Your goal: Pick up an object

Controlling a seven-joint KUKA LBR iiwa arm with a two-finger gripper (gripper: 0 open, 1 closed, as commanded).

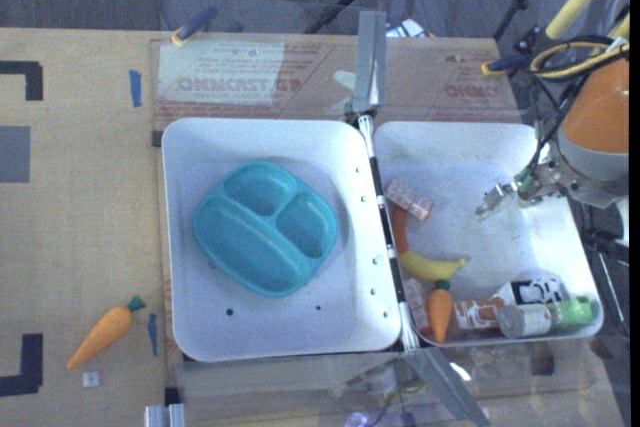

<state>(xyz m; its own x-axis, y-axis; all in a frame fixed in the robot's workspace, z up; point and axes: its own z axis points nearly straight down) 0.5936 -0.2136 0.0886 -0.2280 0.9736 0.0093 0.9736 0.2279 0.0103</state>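
**Over the right bin, pincer above bare floor**

Over the right bin (560,215) hangs the pincer (497,198); whether its tips are apart I cannot tell. A banana (432,265) and a carrot (439,312) lie nearer the front-left corner. Judged best: shift toward the banana, descend straight, then close.

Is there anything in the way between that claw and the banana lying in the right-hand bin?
Nothing visible blocks it. The claw hangs over bare white floor of the right bin, and the banana lies lower left of it with open floor between. A toy carrot sits just beyond the banana.
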